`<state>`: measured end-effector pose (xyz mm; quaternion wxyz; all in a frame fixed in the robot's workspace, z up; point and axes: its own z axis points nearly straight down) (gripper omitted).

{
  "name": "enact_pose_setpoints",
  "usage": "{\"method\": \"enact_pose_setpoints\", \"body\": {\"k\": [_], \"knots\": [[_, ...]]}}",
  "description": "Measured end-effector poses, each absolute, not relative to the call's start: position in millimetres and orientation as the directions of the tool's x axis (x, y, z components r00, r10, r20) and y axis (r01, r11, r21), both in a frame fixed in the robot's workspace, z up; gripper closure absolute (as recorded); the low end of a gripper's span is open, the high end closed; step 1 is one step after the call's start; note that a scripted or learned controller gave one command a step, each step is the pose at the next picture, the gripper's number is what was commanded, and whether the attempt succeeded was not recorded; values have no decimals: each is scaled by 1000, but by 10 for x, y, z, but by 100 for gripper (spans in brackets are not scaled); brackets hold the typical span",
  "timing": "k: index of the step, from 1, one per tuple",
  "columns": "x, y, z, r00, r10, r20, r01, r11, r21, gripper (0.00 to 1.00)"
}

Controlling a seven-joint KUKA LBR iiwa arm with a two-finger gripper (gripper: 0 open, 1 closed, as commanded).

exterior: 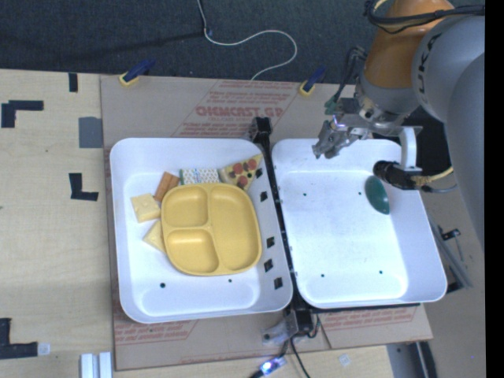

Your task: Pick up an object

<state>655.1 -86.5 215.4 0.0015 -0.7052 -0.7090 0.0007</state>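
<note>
The gripper (331, 144) is held over the right bin's (354, 290) far edge — whether its claw is wide or narrow cannot be told. A green object (379, 197) lies by that bin's right wall — likely the target.

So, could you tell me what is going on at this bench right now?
A grey KUKA arm reaches in from the right, and its gripper hangs over the far edge of the right bin. Nothing can be seen between its fingers. A green object lies in that bin near its right wall. The left bin holds a yellow divided plate, with a few flat items tucked beside it and behind it, among them a pale yellow piece.
</note>
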Motion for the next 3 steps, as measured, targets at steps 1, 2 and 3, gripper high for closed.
{"method": "enact_pose_setpoints", "body": {"k": [1, 2, 3], "knots": [[6382, -317, 2100, -5, 1000, 1, 1000, 5, -4, 100], [6263, 204, 2157, -7, 1000, 2, 1000, 7, -3, 100], [6386, 182, 2233, -3, 1000, 0, 1000, 3, 0, 100]]}}
